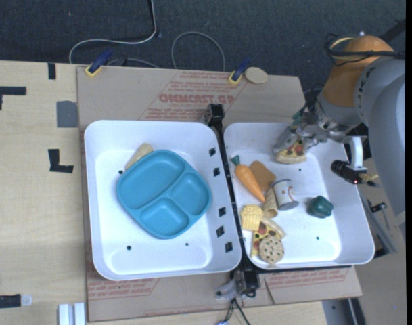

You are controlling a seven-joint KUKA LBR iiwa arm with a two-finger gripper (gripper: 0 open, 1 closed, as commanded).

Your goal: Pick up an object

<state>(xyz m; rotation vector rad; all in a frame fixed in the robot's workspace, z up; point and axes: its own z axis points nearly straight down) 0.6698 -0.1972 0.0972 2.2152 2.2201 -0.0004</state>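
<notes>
My gripper point(297, 139) hangs low over the far part of the right bin point(341, 249), right at a small yellow-and-red toy food piece point(291, 156); I cannot see whether it holds it. An orange carrot point(246, 180) and a brown bread-like piece point(264, 172) lie to the left of that piece. A small grey can point(285, 196) and a dark green toy point(320, 206) lie nearer the middle. A yellow corn piece point(252, 217) and a round cookie point(270, 250) sit at the near left.
The left bin point(104, 249) holds a blue divided plate point(165, 192) with a tan item point(139, 156) poking out from behind it. A black divider point(222, 181) runs between the bins. The arm's grey body point(388, 127) rises along the right bin's right side.
</notes>
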